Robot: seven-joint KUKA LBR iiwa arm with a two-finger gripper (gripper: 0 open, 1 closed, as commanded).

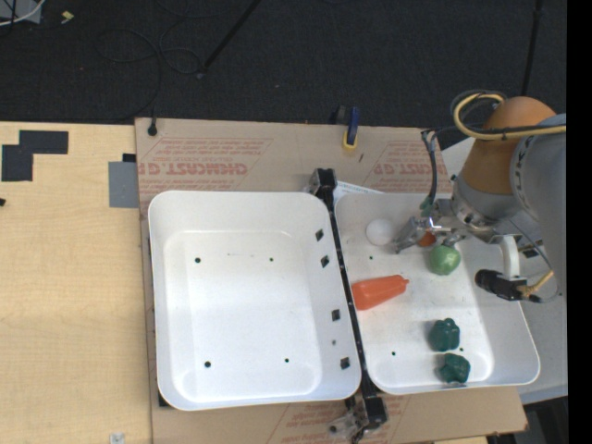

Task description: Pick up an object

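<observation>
At the right of the frame, in the right bin, the pincer hangs between a white ball and a green ball; how wide it stands I cannot tell. It seems to be lining up a grab; next it must settle over one ball and close.

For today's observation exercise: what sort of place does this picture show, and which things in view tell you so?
Probably a robotics lab test bench: a grey arm with an orange band reaches over two white bins, the right one holding toy-like items such as an orange carrot, and cables lie on the dark floor.
</observation>
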